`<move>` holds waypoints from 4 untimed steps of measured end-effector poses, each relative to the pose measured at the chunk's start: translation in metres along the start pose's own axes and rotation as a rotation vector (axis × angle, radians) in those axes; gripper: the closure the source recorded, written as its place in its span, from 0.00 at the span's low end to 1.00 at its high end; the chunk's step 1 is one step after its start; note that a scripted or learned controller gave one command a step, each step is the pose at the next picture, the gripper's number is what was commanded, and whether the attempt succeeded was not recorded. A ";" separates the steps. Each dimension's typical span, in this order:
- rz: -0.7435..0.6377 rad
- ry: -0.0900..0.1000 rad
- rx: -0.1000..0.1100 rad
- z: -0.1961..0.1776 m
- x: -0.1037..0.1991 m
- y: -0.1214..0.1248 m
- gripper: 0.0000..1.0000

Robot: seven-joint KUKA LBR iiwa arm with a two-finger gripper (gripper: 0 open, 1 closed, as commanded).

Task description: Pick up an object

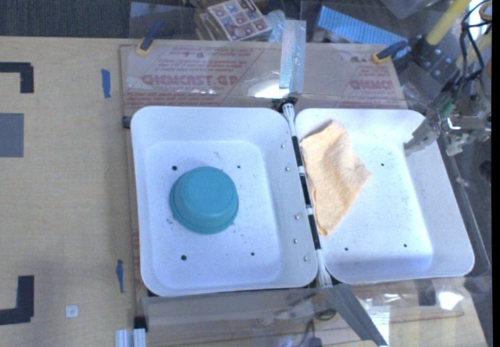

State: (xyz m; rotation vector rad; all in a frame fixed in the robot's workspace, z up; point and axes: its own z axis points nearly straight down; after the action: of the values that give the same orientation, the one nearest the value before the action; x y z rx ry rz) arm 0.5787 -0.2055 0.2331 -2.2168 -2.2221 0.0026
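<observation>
Over the right bin's (437,252) far edge we see our pincer (428,134); its state we cannot tell. Cloth (332,175) lies there, bowl (205,198) left.

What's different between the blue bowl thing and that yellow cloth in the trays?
The teal bowl is round and rigid; the yellow cloth is soft and crumpled. The bowl sits upside down in the middle of the left bin; the cloth lies flat against the right bin's left wall. Both rest untouched, apart from the gripper.
</observation>
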 end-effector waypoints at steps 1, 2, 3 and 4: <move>0.126 0.000 0.002 0.111 0.059 0.042 0.00; -0.072 -0.003 -0.022 0.140 0.063 0.022 0.00; -0.365 -0.009 -0.019 0.142 0.109 0.051 0.00; -0.371 -0.005 -0.017 0.142 0.099 0.045 0.00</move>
State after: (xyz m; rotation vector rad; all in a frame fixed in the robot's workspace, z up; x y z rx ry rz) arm 0.6230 -0.1061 0.0907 -1.7776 -2.6045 -0.0116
